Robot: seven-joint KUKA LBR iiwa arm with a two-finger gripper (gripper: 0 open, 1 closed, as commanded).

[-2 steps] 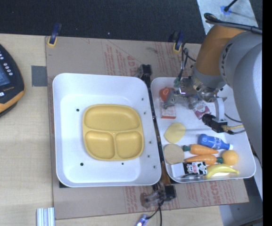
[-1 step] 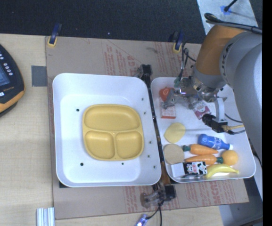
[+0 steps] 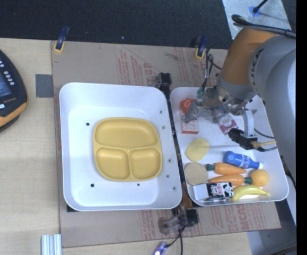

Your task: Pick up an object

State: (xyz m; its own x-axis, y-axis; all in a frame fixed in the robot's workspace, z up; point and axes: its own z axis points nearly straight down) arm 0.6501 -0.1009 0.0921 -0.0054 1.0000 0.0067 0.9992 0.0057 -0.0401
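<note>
The gripper point(image 3: 204, 109) hangs low over the far end of the right bin point(image 3: 281, 193), and its fingers blur into cables and hardware, so I cannot tell whether they are parted or closed. Left of it, the left bin point(image 3: 73, 142) carries a yellow divided tray point(image 3: 127, 147). Just beside its left edge sits a small red object point(image 3: 187, 104), half hidden. Nearer the camera lie a pale yellow disc point(image 3: 198, 149), a blue bottle point(image 3: 242, 159), a carrot point(image 3: 229, 169) and a banana point(image 3: 250, 194).
</note>
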